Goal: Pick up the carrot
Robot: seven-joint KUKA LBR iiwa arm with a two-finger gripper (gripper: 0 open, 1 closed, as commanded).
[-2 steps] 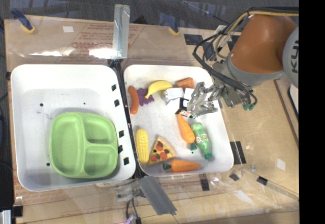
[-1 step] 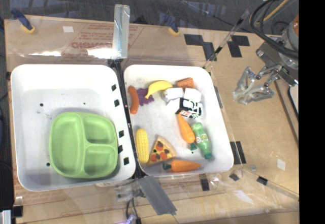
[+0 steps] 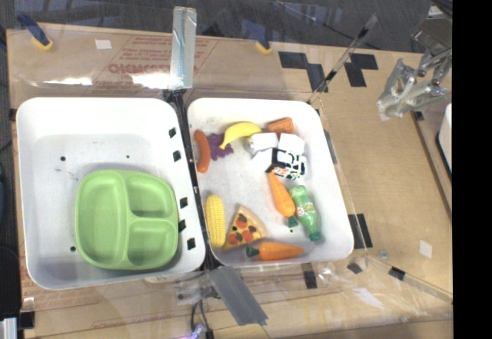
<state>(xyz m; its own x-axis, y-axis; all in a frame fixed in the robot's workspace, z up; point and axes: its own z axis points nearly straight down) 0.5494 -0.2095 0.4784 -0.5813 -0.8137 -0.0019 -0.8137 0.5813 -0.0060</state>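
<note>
Your tool (image 3: 401,93) sits off to the right of both bins, over the bare desk (image 3: 392,176), well apart from anything in them. You can see metal parts there, but whether it is released or clenched cannot be told from this angle; nothing shows in its grip.

In the right bin (image 3: 338,211) you have two carrots. One carrot (image 3: 280,194) lies near the bin's middle, slanted, just beside a green bottle (image 3: 305,212) on its right. A second carrot (image 3: 277,250) lies flat along the bin's near wall, its green end pointing left toward a pizza slice (image 3: 246,227). Left of the slice, a corn cob (image 3: 216,220) lies against the dividing wall.

Further back you see a hot dog (image 3: 202,150), a banana (image 3: 240,131) over some purple grapes (image 3: 221,148), a white and black carton (image 3: 290,157) and an orange piece (image 3: 280,126) in the far corner.

The left bin (image 3: 46,130) bears a green divided plate (image 3: 127,217), lying flat toward the near side.
</note>
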